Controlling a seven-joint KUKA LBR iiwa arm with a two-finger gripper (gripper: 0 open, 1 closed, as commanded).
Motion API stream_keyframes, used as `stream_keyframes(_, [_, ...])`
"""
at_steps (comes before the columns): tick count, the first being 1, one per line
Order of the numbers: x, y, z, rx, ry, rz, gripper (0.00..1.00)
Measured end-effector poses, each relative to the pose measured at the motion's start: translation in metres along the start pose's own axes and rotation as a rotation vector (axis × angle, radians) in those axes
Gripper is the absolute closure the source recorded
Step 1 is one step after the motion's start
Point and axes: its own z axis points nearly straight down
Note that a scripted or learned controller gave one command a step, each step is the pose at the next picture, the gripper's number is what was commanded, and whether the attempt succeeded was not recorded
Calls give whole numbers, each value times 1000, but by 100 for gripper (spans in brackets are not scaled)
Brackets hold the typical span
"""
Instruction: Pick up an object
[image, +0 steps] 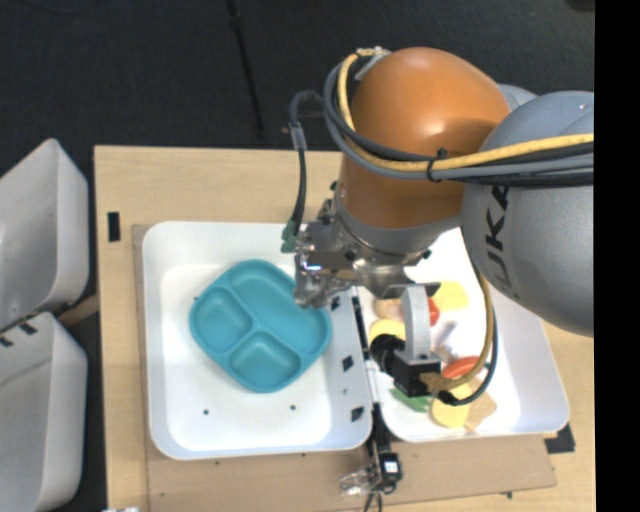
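Observation:
A teal divided plate (258, 325) lies in the left white bin (180, 400), near its middle. The arm's orange wrist hangs over the wall between the two bins, and the gripper (312, 288) reaches down at the plate's upper right rim. In the right bin (530, 390) lies a heap of small toy foods: a yellow piece (452, 296), a red piece (433, 309), an orange piece (460, 367), a green piece (412, 400) and a tan piece (478, 411). The arm hides much of that bin.
The bins sit on a wooden bench (120, 190). White padded shapes (35, 230) stand to the left of the bench. A small metal clip (368, 480) sits at the bench's front edge.

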Motion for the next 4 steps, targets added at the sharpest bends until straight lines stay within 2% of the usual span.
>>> stream_keyframes(4, [-3, 3, -42, -1, -6, -38, 100])
